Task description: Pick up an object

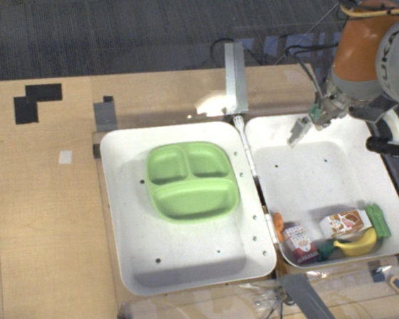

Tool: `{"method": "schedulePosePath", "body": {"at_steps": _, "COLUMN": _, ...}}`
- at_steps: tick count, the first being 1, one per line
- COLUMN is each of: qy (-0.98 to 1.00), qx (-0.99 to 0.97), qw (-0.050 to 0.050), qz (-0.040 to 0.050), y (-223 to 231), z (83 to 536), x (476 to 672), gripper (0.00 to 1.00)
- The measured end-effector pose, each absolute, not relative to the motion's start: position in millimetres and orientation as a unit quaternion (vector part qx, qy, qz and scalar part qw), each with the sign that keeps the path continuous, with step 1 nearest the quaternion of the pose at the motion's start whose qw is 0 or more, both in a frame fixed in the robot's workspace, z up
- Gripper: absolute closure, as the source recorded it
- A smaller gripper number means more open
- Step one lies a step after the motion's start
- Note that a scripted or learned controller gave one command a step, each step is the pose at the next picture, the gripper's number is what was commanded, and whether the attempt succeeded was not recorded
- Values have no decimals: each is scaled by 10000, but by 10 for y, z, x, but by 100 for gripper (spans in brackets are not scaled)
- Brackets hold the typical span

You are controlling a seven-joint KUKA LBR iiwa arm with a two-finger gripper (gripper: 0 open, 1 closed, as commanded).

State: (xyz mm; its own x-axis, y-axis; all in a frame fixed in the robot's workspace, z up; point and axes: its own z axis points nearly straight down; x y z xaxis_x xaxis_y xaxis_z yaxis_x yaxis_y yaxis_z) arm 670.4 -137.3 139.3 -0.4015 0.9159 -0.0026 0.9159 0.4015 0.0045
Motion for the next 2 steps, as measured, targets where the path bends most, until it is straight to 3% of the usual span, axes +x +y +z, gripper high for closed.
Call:
{"method": "schedulePosePath", "body": {"at_steps": 1, "qy": 9197, "qx": 3925, "qw": 79, "qz": 33, "y": -1455, "z": 909, "x": 5971, "gripper": 0}}
{"method": "schedulePosePath", "body": {"at_steps": 2, "qy": 8129, "qx": 5824, "qw": 62, "qz": 37, "y": -1379, "z": 895, "x": 6350, "gripper": 0}}
